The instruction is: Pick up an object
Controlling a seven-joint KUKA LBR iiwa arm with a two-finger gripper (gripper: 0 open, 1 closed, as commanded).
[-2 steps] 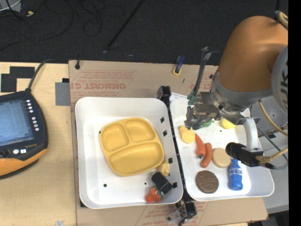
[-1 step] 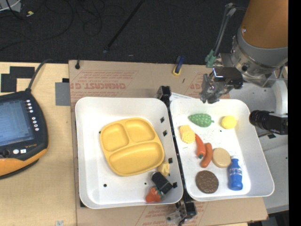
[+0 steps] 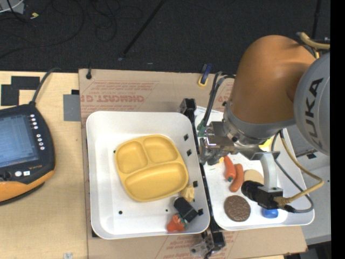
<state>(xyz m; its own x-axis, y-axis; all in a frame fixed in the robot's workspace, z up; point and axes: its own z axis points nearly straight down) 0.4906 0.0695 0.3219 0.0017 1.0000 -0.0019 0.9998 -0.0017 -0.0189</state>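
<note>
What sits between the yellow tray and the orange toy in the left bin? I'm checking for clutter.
In the camera view, a black block lies between the yellow tray and the orange toy, on the left bin.

I see a yellow divided plate (image 3: 152,167) in the white left bin (image 3: 102,144), a brown disc (image 3: 237,208), two orange-red sausages (image 3: 233,174) and a blue cap (image 3: 270,213) in the right bin (image 3: 302,216), beneath the arm's orange band (image 3: 269,77).

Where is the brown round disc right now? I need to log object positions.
The brown disc lies in the right bin, near its front edge, just below the orange sausage and left of a small blue piece.
</note>
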